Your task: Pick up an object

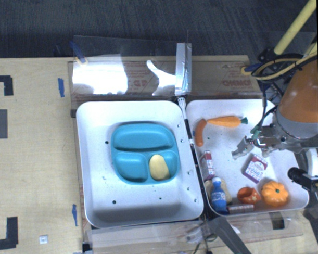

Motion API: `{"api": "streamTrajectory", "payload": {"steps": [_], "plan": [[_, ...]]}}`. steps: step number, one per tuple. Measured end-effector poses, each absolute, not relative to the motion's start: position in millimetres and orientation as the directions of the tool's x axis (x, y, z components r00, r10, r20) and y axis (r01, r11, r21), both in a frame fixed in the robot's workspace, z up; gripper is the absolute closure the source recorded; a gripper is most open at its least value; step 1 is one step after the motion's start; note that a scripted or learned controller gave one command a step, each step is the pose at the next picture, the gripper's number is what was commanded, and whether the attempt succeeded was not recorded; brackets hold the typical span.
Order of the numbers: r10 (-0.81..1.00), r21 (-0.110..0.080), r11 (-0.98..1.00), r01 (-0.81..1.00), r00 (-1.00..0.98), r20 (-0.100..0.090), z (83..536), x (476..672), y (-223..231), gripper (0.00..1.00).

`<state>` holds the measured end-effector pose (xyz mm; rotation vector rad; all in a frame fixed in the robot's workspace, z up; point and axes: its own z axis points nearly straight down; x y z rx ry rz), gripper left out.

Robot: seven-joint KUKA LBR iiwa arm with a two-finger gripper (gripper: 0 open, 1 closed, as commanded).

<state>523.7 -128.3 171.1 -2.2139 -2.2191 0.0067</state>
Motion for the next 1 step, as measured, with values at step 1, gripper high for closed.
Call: {"api": "streamTrajectory", "payload": {"steps": [1], "plan": [[0.999, 0.003, -0.049, 0.999, 0.049, 0.0, 90.7, 613.7, -150.3, 0.0]]}}
